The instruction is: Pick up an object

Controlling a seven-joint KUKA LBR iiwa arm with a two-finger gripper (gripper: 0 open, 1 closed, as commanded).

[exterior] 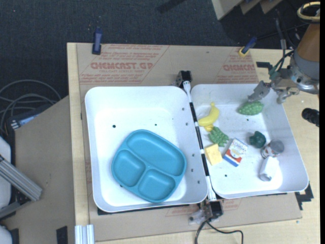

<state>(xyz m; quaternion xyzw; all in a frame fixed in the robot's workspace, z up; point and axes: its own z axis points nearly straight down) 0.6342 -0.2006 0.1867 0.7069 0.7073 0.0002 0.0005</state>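
Observation:
My gripper hangs over the far right part of the right bin, its two fingers spread open with nothing between them. Just below its left finger lies a light green leafy toy. Also in that bin are a yellow banana, a darker green bumpy piece, a yellow block, a small red, white and blue box, a dark teal lump and a grey metal piece.
The left bin holds a blue divided plate. A black-edged divider runs between the bins. Cables and clamps sit off the bench edges, and the arm's body fills the upper right corner.

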